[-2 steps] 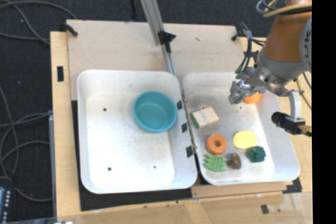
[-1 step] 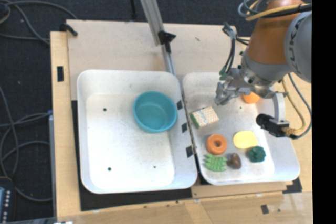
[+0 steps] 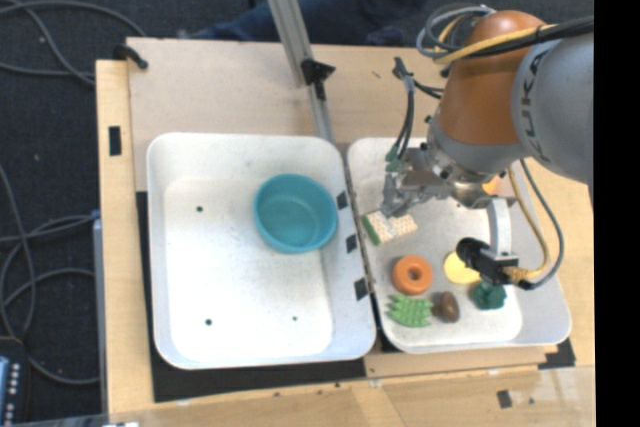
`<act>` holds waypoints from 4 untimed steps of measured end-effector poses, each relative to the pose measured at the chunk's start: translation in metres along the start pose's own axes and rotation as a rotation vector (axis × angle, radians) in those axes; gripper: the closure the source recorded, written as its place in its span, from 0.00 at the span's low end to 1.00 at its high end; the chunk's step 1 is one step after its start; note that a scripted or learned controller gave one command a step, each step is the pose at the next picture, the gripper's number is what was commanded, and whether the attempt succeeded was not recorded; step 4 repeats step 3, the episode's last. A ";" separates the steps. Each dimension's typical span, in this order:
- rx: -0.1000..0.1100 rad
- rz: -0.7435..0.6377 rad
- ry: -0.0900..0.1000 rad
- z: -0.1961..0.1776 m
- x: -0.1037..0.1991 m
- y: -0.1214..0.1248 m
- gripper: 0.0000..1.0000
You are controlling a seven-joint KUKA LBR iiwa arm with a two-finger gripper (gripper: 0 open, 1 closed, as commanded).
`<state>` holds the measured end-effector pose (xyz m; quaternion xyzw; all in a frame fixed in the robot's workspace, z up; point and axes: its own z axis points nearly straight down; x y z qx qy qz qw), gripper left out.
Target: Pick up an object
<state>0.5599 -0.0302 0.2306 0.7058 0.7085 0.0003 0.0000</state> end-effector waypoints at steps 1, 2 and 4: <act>0.000 -0.004 0.002 -0.007 0.042 -0.011 1.00; -0.001 -0.005 0.002 -0.017 0.089 -0.023 1.00; -0.001 0.000 0.002 -0.017 0.086 -0.023 0.00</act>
